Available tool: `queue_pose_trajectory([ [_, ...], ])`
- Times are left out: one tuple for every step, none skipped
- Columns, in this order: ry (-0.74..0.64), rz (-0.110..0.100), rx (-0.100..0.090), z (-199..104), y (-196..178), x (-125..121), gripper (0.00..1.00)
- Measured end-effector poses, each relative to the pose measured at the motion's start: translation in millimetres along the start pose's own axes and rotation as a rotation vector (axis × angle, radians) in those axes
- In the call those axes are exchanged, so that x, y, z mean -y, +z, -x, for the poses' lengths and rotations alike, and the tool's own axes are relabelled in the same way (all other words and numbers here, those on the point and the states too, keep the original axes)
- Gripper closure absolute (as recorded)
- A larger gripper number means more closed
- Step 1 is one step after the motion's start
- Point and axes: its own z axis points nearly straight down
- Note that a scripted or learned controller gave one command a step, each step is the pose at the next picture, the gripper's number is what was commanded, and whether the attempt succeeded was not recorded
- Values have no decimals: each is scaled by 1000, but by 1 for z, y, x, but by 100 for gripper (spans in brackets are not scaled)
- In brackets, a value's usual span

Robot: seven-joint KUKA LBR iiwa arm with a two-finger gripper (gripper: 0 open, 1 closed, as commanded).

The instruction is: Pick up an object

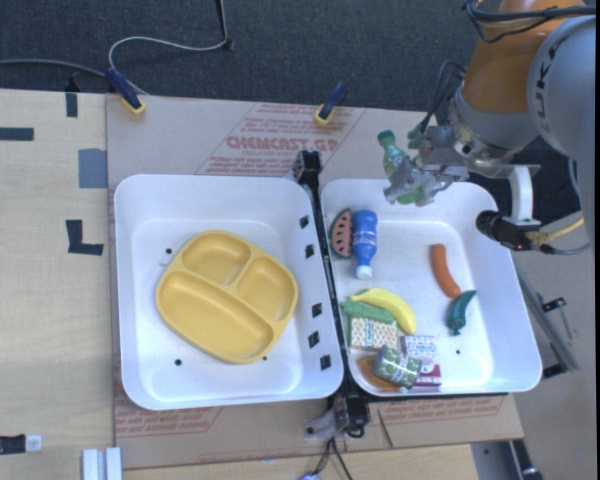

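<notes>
My gripper (pixel 412 188) hangs over the back edge of the right bin (pixel 500 268). It is shut on a small green bottle (pixel 389 154), whose capped end sticks out up and to the left of the fingers, lifted off the bin floor. Below it in the bin lie a blue bottle (pixel 364 240) and a watermelon slice (pixel 342 233). An orange sausage (pixel 443 268), a green pepper (pixel 460 310), a banana (pixel 390 306) and several snack packets (pixel 398 353) lie nearer the front.
The left bin (pixel 140 268) holds a yellow divided plate (pixel 227 293). A black divider with clips (pixel 318 258) runs between the bins. Cardboard (pixel 230 143) lies under both bins, with yellow-blue clamps (pixel 126 90) at its back edge.
</notes>
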Motion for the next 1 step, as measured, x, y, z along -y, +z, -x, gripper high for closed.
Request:
queue_pose_trajectory([
  [1,0,0,27,-3,-26,100],
])
